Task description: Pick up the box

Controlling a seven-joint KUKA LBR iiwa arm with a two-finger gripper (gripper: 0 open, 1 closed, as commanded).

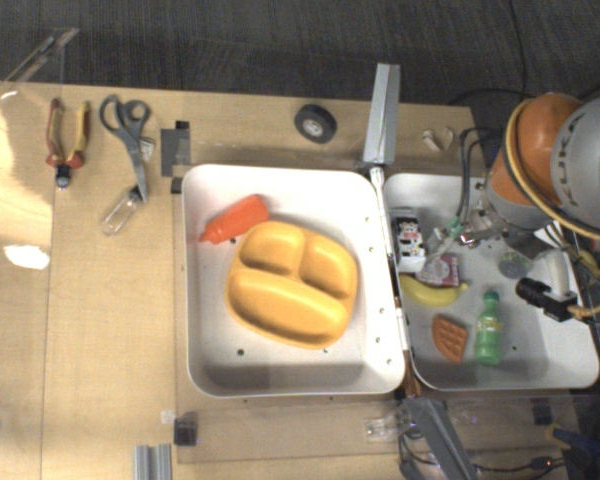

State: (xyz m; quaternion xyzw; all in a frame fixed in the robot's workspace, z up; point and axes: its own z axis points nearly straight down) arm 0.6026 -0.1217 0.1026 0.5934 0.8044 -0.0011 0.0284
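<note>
I'm reading this as early in the pick: the box [408, 240], a small white carton with dark and red print, lies flat in the right bin [570, 368], tight against that bin's left wall near its far corner, and nothing is lifting it. The grab and the lift are both left to do, as far as I can judge. My arm [560, 158] comes in from the right, orange band showing over the far right part of that bin, and the gripper [458, 234] sits low just right of the box, over a crumpled clear packet [442, 266]. I can't make out its tips against the cables and glare, so how the gripper is set I cannot tell, and I see nothing held in it. Whether it touches the box or the packet, I can't say either; it looks just beside the box, not on it. Crowded neighbourhood down there: a banana [432, 292] just nearer than the box, an orange-brown ridged piece [450, 337] and a green bottle [488, 330] nearer again. The left bin [202, 368] carries a yellow divided tray [292, 282] upside down and an orange carrot-shaped toy [234, 219], none of which matters for this pick. I'd guess the wall beside the box will make it awkward.
</note>
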